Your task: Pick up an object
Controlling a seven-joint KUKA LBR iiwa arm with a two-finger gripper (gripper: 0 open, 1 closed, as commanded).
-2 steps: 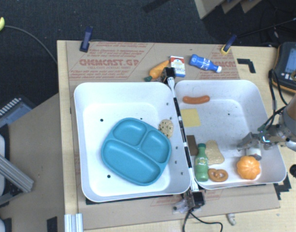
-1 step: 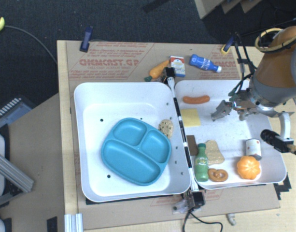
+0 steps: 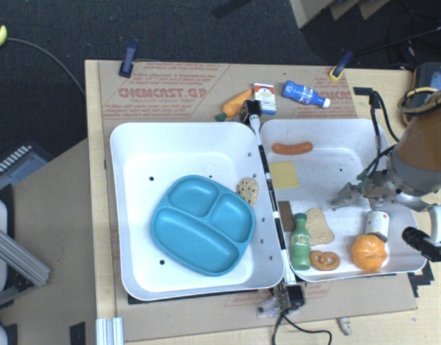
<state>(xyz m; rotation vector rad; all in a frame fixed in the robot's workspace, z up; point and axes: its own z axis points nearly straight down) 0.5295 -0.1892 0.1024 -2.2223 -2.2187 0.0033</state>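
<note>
In the right bin (image 3: 328, 131), the hand (image 3: 347, 195) is seen open wide and empty; the bread (image 3: 320, 226) below could be missed if lowered off-centre.

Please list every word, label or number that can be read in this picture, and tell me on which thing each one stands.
"CHEMCAST GP", red print, on the brown board under both bins; the line repeats slanted near its right corner, too faint to read fully.
Blue bottle behind the bins: white label, too blurred to read.
Small red and white carton: print too small to read.
Green bottle in the right bin: label unreadable.
</note>
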